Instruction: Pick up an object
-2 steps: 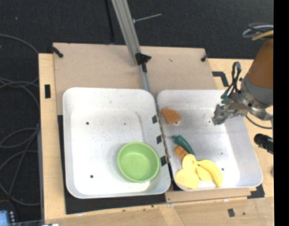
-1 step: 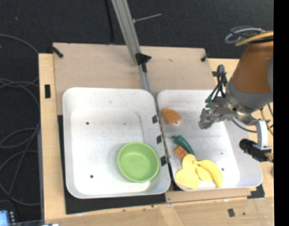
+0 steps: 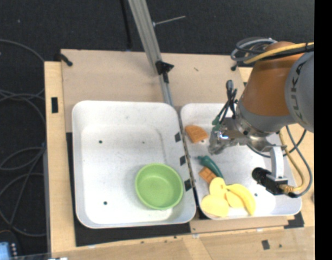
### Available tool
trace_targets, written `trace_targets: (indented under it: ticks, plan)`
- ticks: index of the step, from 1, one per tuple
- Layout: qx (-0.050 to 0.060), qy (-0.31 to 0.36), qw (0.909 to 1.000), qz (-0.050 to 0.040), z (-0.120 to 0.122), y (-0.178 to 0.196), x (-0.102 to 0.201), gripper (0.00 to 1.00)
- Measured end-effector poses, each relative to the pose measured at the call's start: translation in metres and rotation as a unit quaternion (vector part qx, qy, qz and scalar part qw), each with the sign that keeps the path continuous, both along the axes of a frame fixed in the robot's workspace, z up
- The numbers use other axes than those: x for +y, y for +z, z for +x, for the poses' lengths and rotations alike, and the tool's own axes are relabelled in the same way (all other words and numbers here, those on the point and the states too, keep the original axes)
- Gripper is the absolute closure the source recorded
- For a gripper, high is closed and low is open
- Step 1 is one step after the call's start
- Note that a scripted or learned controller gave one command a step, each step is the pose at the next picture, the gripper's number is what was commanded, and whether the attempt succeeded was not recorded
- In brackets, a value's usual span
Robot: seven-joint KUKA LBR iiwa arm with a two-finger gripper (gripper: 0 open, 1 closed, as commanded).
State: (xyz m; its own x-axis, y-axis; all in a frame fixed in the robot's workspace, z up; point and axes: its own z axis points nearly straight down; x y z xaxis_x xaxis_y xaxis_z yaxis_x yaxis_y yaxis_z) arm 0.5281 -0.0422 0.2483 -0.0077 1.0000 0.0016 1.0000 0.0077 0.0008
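Left bin (image 3: 90, 145): I log it as a shallow white tray with rounded corners, on the left half of the bench.
Green bowl (image 3: 158, 186): round, light green, upright, mouth up; I see it in the left bin's near right corner, close to the wall shared with the other bin.
Right bin (image 3: 201, 112): white, set edge to edge with the left bin; the arm covers much of its far right part.
Orange piece (image 3: 196, 134): I note a small flat orange-brown item near the right bin's far left corner.
Green item (image 3: 210, 164): dark green, slim and elongated, lying at a slant by the right bin's left wall.
Small orange block (image 3: 207, 174): just under the green item, touching or nearly so.
Yellow objects (image 3: 228, 198): pale yellow rounded shapes clustered against the right bin's near edge.
Gripper (image 3: 219, 141): low over the right bin, just right of the orange piece; I cannot tell its state.
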Motion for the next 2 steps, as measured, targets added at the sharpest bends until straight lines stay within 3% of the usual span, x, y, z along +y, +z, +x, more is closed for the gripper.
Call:
trace_targets:
  ticks: [2]
  plan:
    - [0.000,0.000,1.0000,0.0002,-0.008,0.010,0.094,1.00]
